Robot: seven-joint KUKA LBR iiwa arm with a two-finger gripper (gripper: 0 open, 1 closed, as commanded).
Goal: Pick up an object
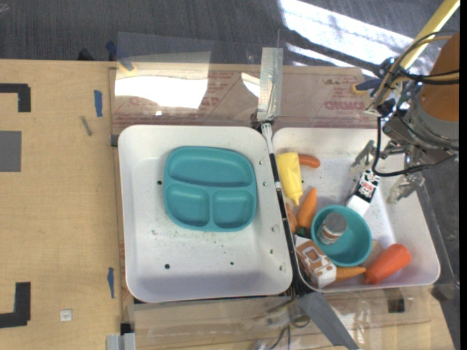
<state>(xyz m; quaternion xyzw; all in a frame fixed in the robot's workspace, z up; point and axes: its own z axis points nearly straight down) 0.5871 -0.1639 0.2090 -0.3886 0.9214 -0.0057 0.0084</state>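
Nearest to the camera, along the front wall of the right bin (427, 272), lie a small carton (315, 262) and a fat carrot (387, 262). Just behind them a teal bowl (341, 235) holds a small jar (334, 227). Two thinner carrots (307, 206) (308, 161) and a yellow block (289, 176) crowd the left wall, so free floor remains mostly at the back and right. The gripper (387, 172) hangs over that back part with fingers spread apart, holding nothing; a white bottle (363, 191) lies just under it. The arm is cut off at the right edge. The left bin (139, 268) carries one teal divided plate (210, 188), with open room around it.
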